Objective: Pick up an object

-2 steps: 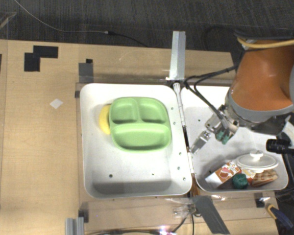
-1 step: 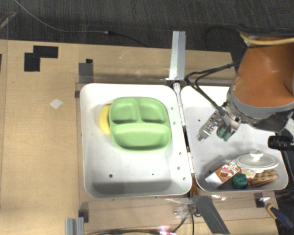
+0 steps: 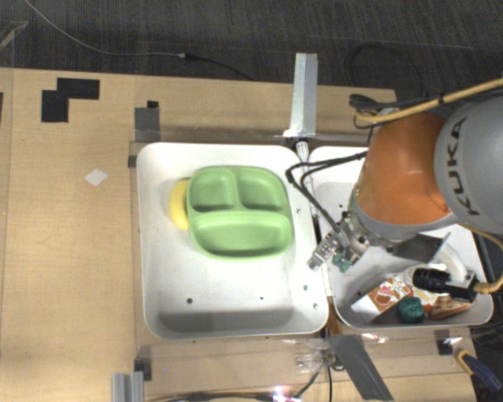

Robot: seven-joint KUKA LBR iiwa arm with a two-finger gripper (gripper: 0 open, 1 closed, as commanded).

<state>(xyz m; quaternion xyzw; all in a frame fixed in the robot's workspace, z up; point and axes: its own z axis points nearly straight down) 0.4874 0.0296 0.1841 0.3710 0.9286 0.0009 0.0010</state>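
Pale wood counter [image 3: 67,249], two shallow white bins side by side. Tool [image 3: 334,254] sits low at the right bin's [image 3: 402,321] left edge, against the wall shared with the left bin [image 3: 226,312]. Can't tell if it's open or closed; nothing visibly held.

Risk: going down here clips the rim or grabs air.

Nearest targets, an orange-and-white packet [image 3: 390,293] and a dark green lump [image 3: 411,310], crowd the near corner, so the walls hamper approach. Green divided plastic plate [image 3: 237,212] lies in the left bin, partly covering a yellow object [image 3: 178,206].

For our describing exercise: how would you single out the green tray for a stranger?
Start at the left white bin. The green tray lies in its upper half, overlapping a yellow object. It alone is pale green with three compartments.
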